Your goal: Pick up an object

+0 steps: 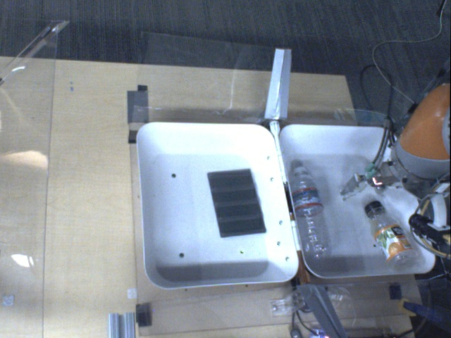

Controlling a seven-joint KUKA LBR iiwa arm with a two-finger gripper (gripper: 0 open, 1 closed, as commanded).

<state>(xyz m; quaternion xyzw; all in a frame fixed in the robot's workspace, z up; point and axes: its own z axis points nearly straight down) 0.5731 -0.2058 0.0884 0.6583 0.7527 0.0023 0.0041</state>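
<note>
In the right bin (337, 150), water bottle (309, 210), orange-labelled bottle (387, 235), labels illegible, arm (426, 136) alongside, grip state untellable.

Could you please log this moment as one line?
gripper: over right bin | right bin: clear water bottle, small orange-label bottle | left bin: black ridged pad

A flat black ribbed pad (237, 203) lies centred in the left white bin (176, 224). In the right white bin (338, 153) a clear plastic water bottle (308, 210) lies by the left wall, a small orange-labelled bottle (386, 232) well apart.
</note>
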